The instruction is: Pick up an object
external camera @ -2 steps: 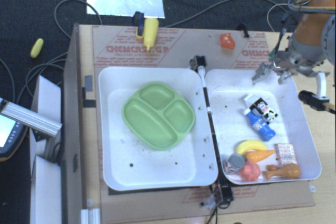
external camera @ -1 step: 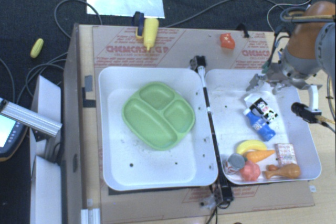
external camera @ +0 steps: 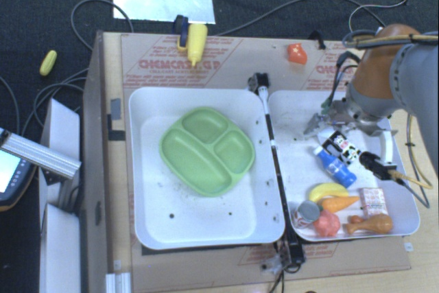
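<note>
The grey arm with its orange band (external camera: 378, 72) is reaching in from the right of the frame over the right-hand white bin (external camera: 291, 120), and its end effector (external camera: 328, 121) is hanging low above the upper part of that bin, its metal parts splaying toward the bin floor; whether it is released or clenched I cannot tell, and nothing is showing as grasped in it. Just below and to the right of it a blue bottle (external camera: 336, 166) is lying tilted on the bin floor, with a small black-and-white object (external camera: 341, 145) touching its upper end. Toward the lower right corner of the same bin a cluster of toys is lying close together: a yellow banana (external camera: 327, 191), an orange carrot (external camera: 341, 203) just beneath it, a grey round piece (external camera: 308, 212), a pink ball-like item (external camera: 328, 224), a brown drumstick-shaped piece (external camera: 368, 223) and a small printed packet (external camera: 373, 200). The left-hand white bin (external camera: 147, 168) is holding a green divided plate (external camera: 207, 150) lying flat near its middle. On the tabletop (external camera: 240, 58) above the bins a yellow bottle (external camera: 196, 42) is lying near the upper centre and a small orange object (external camera: 296, 53) is sitting further right.
</note>
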Controlling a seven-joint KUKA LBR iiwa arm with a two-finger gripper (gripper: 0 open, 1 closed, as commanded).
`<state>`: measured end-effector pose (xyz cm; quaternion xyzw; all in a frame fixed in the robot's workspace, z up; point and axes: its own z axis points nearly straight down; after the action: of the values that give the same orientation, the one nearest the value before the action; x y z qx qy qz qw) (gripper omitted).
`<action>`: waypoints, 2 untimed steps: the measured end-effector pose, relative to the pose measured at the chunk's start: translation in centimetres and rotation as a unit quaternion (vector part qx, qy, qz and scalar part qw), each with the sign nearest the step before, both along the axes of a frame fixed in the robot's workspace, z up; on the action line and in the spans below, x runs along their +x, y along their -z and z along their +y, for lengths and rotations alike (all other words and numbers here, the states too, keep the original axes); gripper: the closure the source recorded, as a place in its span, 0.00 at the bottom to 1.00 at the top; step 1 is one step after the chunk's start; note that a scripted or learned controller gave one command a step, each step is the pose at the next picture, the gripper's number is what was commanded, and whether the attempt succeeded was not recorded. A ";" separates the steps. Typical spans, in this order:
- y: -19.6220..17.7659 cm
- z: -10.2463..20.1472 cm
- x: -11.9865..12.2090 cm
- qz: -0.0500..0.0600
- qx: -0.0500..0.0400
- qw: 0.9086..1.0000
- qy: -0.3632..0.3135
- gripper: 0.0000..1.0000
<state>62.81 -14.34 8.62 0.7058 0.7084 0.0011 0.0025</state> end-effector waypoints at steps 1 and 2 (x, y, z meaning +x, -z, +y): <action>0.1 -2.6 4.1 0.001 0.000 1.000 0.000 0.00; -7.7 1.0 1.7 0.000 0.001 1.000 -0.001 0.00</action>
<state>64.47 -13.31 16.33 0.7053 0.7089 0.0017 0.0020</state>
